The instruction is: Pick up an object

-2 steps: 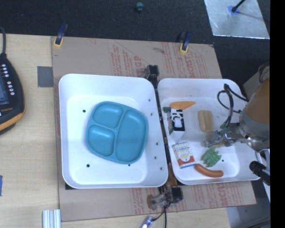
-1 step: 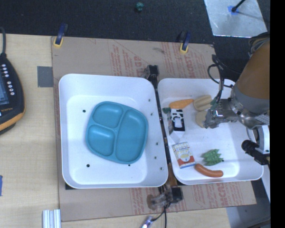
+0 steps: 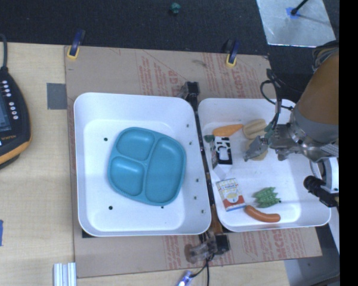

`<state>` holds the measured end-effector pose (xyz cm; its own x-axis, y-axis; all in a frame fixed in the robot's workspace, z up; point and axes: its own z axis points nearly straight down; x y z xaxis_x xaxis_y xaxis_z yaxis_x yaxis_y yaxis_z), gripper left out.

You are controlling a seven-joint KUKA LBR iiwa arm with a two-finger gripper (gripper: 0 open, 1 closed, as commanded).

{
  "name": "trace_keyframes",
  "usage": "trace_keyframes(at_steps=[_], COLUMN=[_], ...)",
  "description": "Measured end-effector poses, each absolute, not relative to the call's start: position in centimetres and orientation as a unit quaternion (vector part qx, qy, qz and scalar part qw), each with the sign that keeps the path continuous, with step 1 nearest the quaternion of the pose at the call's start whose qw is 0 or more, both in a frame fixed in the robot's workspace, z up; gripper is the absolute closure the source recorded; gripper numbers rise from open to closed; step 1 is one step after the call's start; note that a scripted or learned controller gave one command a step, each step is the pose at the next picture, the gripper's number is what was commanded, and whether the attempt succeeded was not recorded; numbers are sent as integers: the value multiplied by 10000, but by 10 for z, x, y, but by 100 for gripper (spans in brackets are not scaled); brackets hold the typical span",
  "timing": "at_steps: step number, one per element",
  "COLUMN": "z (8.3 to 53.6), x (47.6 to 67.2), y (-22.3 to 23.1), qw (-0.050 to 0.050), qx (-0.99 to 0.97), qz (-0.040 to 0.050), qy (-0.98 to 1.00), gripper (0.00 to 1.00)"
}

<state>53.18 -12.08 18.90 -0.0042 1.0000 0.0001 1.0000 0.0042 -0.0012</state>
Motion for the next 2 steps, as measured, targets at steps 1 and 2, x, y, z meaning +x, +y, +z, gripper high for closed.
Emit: trace_keyframes(at_steps=[1, 2], z=[94, 92], x=[583, 628], y=[-147, -189], qw=[12, 7], qx=[-7051, -7054], qz=[21, 8], qy=[-7091, -7088], gripper=[0, 0])
